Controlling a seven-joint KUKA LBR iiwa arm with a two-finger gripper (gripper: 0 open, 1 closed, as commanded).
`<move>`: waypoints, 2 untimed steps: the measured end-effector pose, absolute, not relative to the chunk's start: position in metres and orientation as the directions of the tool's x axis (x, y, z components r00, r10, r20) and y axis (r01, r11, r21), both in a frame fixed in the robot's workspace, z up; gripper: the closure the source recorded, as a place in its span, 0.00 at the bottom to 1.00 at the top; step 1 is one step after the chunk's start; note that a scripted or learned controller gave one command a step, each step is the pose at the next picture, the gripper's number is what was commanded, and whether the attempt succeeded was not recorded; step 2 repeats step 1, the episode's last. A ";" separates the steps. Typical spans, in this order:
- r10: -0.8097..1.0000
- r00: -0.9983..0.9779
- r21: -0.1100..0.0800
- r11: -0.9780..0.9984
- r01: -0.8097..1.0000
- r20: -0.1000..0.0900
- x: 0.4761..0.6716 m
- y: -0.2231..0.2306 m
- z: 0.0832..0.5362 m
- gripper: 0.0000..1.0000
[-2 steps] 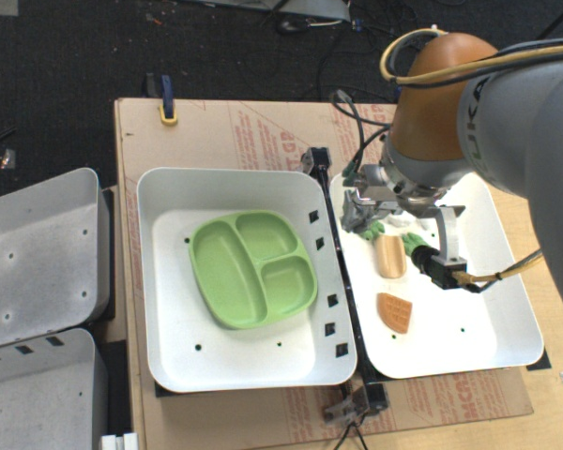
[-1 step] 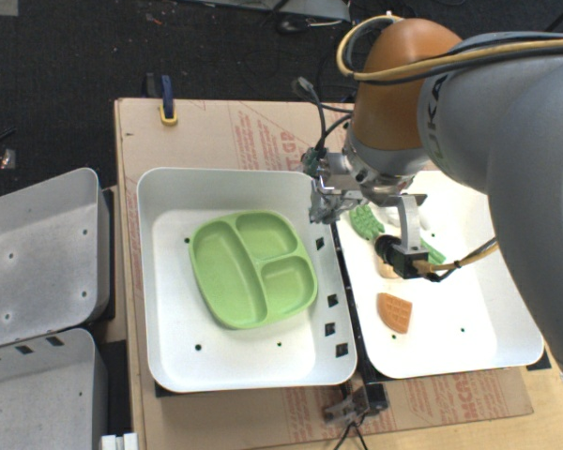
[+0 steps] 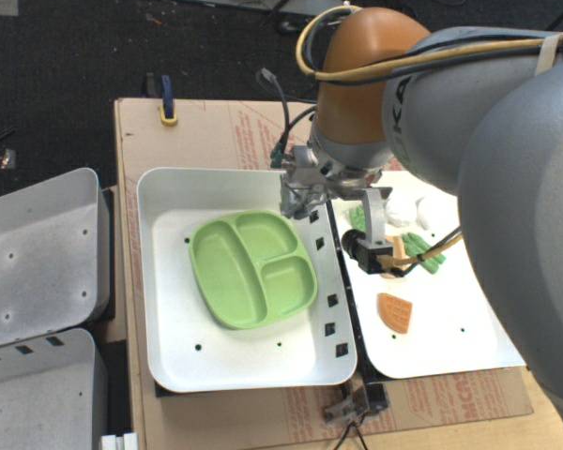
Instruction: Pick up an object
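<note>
A light green divided plate (image 3: pixel 253 268) lies flat in the middle of the left white bin (image 3: pixel 159 289). My gripper (image 3: pixel 298 201) hangs over that bin's far right corner, just above the plate's far edge and close to the wall between the two bins. In the right bin (image 3: pixel 469 340) lie an orange wedge-shaped piece (image 3: pixel 395 312), a green ribbed object (image 3: pixel 422 250) and a white object (image 3: pixel 409 213), the last two partly hidden by the arm. Nothing shows between the gripper and the plate.
The bulky grey arm with its orange band (image 3: pixel 366 45) covers the right bin's far and right side. Both bins rest on a cardboard sheet (image 3: pixel 216 129). Grey trays (image 3: pixel 38 251) lie off the bench at the left.
</note>
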State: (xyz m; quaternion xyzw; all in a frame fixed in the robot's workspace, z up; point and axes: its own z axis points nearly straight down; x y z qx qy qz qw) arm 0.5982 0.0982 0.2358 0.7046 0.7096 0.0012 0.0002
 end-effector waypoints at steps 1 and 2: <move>1.000 -0.003 0.000 0.003 1.000 0.000 0.598 0.095 0.235 0.00; 1.000 -0.003 0.000 0.003 1.000 0.000 0.598 0.095 0.235 0.00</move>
